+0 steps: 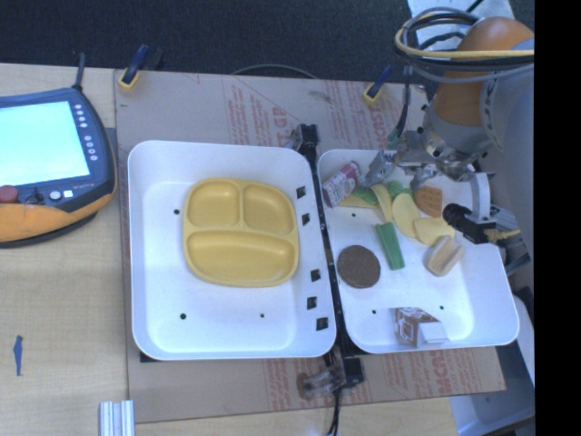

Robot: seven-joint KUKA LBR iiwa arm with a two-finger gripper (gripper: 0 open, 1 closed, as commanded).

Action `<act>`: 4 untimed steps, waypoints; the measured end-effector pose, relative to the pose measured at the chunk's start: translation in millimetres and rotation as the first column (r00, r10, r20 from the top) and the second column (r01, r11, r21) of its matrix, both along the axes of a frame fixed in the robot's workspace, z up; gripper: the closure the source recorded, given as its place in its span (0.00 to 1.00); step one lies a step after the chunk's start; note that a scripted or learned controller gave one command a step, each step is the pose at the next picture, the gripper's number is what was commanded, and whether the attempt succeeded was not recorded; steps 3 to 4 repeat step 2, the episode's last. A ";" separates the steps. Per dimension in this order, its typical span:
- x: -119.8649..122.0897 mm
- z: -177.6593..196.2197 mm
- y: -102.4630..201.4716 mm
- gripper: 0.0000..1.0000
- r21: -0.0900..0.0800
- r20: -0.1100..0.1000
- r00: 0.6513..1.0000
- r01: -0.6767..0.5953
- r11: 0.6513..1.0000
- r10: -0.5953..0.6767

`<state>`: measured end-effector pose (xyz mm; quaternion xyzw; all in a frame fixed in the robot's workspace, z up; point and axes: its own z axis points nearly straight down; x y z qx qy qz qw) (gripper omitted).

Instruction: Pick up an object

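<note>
My gripper (406,166) hangs over the far edge of the right bin (481,321), just above a cluster of toy food. Beneath it lie a yellow banana-like piece (382,200), a brown toast slice (428,198) and a yellow wedge (427,228). To its left sits a small red-and-white can (340,185). Nearer the bin's middle are a green stick (391,245), a round brown cookie (359,266) and a tan bread piece (443,256). A small brown box (418,327) rests at the front of the bin. Nothing shows as lifted.
The left bin (159,325) holds a yellow divided plate (241,231). A black divider with clips (318,243) runs between the bins. A teach pendant (50,162) lies on the bench at the far left. The arm's grey body and cable loop (463,44) fill the upper right.
</note>
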<state>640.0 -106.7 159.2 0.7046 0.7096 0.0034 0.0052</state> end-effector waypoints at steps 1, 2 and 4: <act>-63.6 -71.6 -4.3 0.00 0.004 -0.026 1.000 0.005 1.000 -0.005; -59.3 -56.4 -5.0 1.00 0.002 -0.017 1.000 -0.001 1.000 0.001; -59.3 -56.4 -5.0 1.00 0.002 -0.017 1.000 -0.001 1.000 0.001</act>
